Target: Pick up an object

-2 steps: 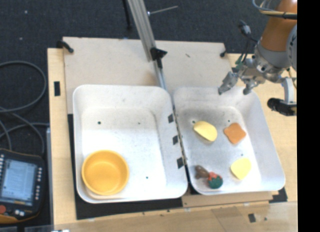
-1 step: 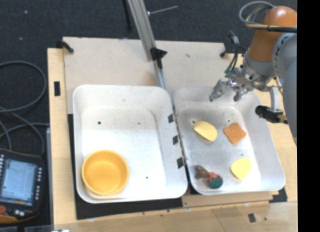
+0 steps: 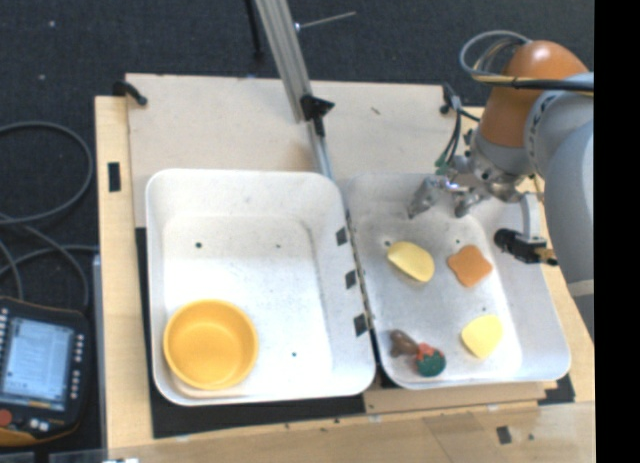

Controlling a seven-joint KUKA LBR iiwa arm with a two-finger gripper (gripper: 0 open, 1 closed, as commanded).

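Camera view looks down at a slant on a bench (image 3: 200,126) on which two shallow white bins are set side by side. The left bin (image 3: 250,241) is occupied near its front left corner by a round yellow bowl (image 3: 211,343), seen upright with its hollow facing up. The right bin (image 3: 530,351) is scattered with several small objects: a pale yellow wedge-shaped piece (image 3: 411,261) is seen near the middle, an orange block (image 3: 469,266) lies just beside it to the right without touching it, a second yellow piece (image 3: 482,336) rests nearer the front right corner, and a small brown item (image 3: 403,343) lies at the front edge touching a red-and-green item (image 3: 430,360); what these last two are cannot be made out. The grey arm with its orange band (image 3: 520,91) is reached in from the right, and the gripper (image 3: 446,201) is held over the far part of the right bin, above bare floor and well back from the yellow wedge and the orange block. Its two fingers (image 3: 422,201) are seen spread apart, and nothing is caught between them. A slanted metal rail (image 3: 285,41) runs down from the top toward the gap between the bins.
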